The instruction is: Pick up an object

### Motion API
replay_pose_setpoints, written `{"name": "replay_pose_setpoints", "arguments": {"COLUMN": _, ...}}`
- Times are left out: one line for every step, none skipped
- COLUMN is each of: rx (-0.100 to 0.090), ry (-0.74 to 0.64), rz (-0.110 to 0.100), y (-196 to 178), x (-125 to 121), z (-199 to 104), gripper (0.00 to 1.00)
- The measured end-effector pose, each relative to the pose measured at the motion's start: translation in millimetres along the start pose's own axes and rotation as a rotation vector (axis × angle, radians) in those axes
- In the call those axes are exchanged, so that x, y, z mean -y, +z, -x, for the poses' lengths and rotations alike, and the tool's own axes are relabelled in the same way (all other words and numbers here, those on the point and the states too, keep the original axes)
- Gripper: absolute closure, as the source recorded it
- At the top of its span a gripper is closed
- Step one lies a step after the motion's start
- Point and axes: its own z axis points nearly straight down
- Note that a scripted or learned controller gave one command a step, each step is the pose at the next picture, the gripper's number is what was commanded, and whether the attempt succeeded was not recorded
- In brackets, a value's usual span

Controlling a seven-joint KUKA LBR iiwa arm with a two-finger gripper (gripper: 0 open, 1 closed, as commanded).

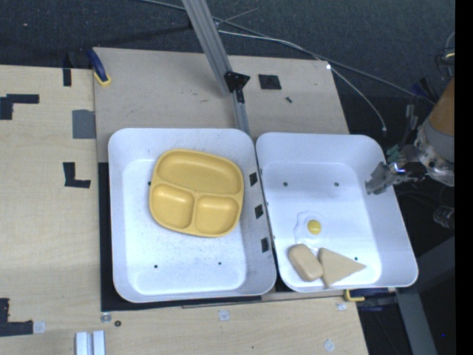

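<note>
Two shallow white plastic bins, side by side. Left bin (pixel 133 272): yellow three-compartment plastic tray (pixel 196 192), lying flat toward the bin's far half. Right bin (pixel 347 150): near its front edge a tan wedge-shaped piece (pixel 340 265) touching a tan rounded bread-like lump (pixel 304 262); just behind them a small white fried-egg toy with yellow yolk (pixel 311 228). Grey two-finger gripper (pixel 378 181) over the right bin's right rim, apart from all objects; grip state cannot be told.

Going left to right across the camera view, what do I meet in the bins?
Yellow tray → bread roll → fried egg → tan wedge → gripper at the right bin's right rim.
</note>
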Motion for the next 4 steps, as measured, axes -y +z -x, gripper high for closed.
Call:
{"name": "replay_pose_setpoints", "arguments": {"rx": -0.001, "ry": -0.001, "rz": -0.002, "y": -44.7, "x": 2.5, "z": -5.7, "gripper": 1.00}}
{"name": "replay_pose_setpoints", "arguments": {"rx": -0.003, "ry": -0.005, "rz": -0.006, "y": -46.3, "x": -3.3, "z": -64.0, "gripper": 1.00}}
{"name": "replay_pose_setpoints", "arguments": {"rx": -0.003, "ry": -0.004, "rz": -0.008, "y": -30.9, "x": -2.0, "z": -122.2, "gripper": 1.00}}
{"name": "replay_pose_setpoints", "arguments": {"rx": -0.003, "ry": -0.005, "rz": -0.007, "y": -21.6, "x": -6.6, "z": -181.7, "gripper": 1.00}}
